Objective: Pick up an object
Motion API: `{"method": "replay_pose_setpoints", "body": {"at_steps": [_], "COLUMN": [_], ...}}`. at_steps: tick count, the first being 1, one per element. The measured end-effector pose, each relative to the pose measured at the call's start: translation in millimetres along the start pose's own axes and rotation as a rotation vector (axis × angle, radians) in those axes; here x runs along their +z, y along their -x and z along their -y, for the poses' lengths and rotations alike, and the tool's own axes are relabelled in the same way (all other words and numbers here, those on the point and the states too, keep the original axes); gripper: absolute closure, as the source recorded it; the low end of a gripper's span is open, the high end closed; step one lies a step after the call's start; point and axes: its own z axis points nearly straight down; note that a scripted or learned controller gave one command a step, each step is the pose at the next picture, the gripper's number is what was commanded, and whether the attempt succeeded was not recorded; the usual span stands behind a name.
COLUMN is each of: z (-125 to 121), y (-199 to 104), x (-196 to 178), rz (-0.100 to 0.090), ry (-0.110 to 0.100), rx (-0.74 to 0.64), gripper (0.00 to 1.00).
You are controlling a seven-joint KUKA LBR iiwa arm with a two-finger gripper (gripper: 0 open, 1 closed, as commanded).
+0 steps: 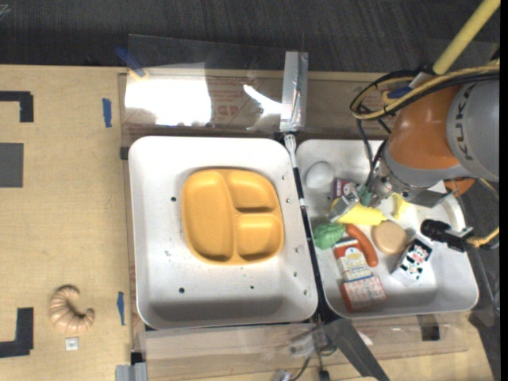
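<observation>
Cardboard-topped bench (55,213), dark carpet (198,6) behind

Both white bins (151,213) look like smooth moulded plastic with a soft sheen. The yellow divided tray (232,215) in the left bin is glossy plastic. The bench (63,213) looks like matt cardboard, marked with blue tape. A clear, reflective plastic sheet (206,101) stands along the bins' far edge, beside a dull metal post (295,90).

divided tray (232,215) in left bin (151,276); toys (361,248) in right bin (456,292)
</observation>
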Motion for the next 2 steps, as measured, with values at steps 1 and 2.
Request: {"method": "replay_pose_setpoints", "body": {"at_steps": [1, 2], "z": [-2, -85], "y": [2, -23], "x": [-13, -86], "rz": [0.004, -0.014], "ry": [0.006, -0.026], "rx": [0.001, 0.48], "gripper": [1.0, 1.0]}}
